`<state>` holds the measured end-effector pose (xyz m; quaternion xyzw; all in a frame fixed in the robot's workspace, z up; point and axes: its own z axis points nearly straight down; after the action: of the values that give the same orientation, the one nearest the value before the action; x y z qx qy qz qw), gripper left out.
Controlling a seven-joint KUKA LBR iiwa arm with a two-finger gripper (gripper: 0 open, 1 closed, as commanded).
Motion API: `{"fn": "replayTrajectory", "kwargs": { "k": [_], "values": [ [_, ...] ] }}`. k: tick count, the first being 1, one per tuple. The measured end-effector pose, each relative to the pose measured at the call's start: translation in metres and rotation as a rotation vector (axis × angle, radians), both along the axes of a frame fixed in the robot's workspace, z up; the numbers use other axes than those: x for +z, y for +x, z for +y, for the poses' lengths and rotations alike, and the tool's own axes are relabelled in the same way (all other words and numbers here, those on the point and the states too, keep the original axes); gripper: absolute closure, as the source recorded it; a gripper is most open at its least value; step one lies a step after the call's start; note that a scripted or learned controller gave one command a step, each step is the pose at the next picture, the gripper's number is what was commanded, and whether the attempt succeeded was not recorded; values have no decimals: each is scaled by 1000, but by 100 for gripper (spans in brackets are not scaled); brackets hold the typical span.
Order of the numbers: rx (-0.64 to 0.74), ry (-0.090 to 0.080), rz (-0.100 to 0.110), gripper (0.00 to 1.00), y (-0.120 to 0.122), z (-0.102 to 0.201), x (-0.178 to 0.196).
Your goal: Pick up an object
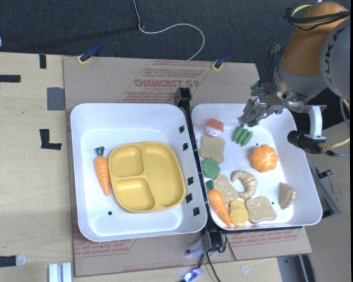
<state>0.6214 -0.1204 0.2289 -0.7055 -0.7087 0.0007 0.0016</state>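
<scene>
You see the gripper (pixel 249 118) over the right bin's (pixel 300 157) far side, just above the green toy (pixel 243 136); you cannot tell its opening or whether it touches.

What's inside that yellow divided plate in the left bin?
The yellow plate shows three bare compartments, nothing lying in them. A toy carrot lies beside it on the left bin floor. Whatever is under the plate is covered.
</scene>
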Motion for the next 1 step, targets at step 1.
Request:
{"fn": "replayTrajectory", "kwargs": {
  "k": [1],
  "values": [
    [-1,-1,1,100,-19,42,-10]
  ]
}}
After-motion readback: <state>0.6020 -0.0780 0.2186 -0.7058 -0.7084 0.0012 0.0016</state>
